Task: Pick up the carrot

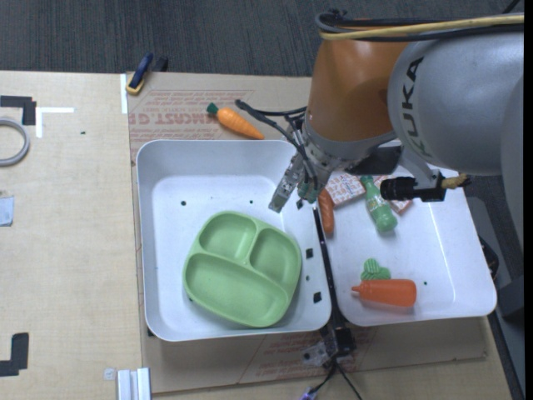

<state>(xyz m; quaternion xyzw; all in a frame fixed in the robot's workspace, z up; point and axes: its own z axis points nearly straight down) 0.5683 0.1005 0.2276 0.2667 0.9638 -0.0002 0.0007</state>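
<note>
The robot's fingers [287,192], their grip impossible to tell, hang over the left bin [158,248]; the carrot [385,292] lies well apart, risking a miss.

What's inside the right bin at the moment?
In the right bin: a carrot with green top near the front, a green bottle, a small sausage-like piece by the left wall, and a printed packet. The arm covers the bin's back part.
</note>
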